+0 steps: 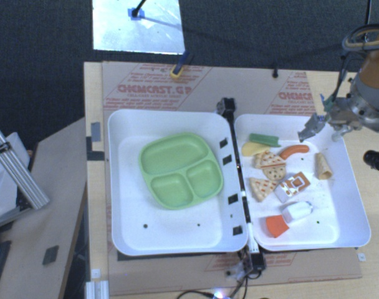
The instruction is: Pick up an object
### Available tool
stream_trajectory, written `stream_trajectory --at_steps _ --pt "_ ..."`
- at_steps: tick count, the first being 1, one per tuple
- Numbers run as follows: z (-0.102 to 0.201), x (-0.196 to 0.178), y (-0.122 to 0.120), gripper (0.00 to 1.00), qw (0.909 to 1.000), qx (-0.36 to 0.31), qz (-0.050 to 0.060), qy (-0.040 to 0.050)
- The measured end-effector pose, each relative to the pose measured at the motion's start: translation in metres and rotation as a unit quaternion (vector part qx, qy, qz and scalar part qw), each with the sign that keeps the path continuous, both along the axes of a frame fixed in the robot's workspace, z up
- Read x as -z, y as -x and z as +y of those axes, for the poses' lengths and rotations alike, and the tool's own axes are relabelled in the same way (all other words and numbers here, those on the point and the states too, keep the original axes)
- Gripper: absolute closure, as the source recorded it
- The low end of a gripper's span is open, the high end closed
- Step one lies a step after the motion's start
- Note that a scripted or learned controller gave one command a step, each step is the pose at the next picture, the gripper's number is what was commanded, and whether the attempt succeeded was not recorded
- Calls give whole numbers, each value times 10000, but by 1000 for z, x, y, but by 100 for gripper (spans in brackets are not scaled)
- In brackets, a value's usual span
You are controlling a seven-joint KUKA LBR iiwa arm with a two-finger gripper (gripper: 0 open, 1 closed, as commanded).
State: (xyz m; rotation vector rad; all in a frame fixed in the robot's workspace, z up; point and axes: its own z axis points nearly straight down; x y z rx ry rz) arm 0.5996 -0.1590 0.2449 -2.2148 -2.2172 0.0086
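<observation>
Two white bins are seen side by side on the bench [65, 167]; the left bin [124, 229] holds a green tray [180, 170] with three compartments, set flat near the bin's middle; the right bin [348, 220] holds the small items.

In the right bin, a green stick [264, 139] is laid near the far edge; a yellow piece [252, 149] is just beside it on the near side; an orange sausage [293, 151] is placed to their right, roughly level with the yellow piece; two waffle-like wedges are seen, one [268, 161] below the yellow piece and one [262, 187] nearer the camera; a tan cone [323, 166] is laid toward the bin's right side; an orange-and-white block [293, 185] is near the middle; a white piece [297, 212] is just below it; an orange-red block [277, 226] is nearest the front wall, touching or nearly touching the white piece.

The arm [370, 73] is seen coming in from the right; the pincer [313, 128] is placed over the far right part of the right bin, just above and right of the sausage; its fingers appear spread apart with nothing between them; contact with the sausage cannot be confirmed.

A grey sheet [138, 17] is seen beyond the bench at the top; a yellow clip [177, 71] is at the far edge of the brown board [158, 86] under the bins.
</observation>
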Motion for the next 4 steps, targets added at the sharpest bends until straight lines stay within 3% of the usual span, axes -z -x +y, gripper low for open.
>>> stream_trajectory --at_steps 1,4 --pt "0 -6 -2 0 10000 -11 -54 10" --pt "-2 128 -1 0 10000 -5 -35 4"
